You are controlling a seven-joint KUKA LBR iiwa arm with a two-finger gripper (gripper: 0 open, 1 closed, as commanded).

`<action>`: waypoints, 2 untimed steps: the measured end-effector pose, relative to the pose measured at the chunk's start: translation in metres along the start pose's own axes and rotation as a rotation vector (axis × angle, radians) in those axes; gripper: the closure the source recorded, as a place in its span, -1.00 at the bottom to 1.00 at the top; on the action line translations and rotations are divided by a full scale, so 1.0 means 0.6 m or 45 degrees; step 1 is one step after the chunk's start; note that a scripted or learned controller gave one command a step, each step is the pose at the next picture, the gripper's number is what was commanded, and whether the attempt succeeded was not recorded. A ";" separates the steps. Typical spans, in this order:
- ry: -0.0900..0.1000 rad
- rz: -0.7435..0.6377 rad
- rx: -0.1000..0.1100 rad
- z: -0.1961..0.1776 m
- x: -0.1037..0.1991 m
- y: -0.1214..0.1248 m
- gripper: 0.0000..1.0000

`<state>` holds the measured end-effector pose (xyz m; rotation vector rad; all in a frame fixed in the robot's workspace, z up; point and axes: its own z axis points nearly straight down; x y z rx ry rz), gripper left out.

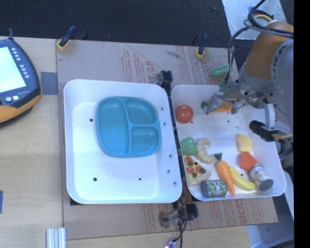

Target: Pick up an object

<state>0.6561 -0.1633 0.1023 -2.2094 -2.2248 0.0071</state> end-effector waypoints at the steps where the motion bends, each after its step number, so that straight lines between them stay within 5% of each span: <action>1: -0.001 -0.003 0.000 -0.018 -0.001 0.000 1.00; 2: -0.001 -0.004 0.001 -0.017 0.000 0.000 -1.00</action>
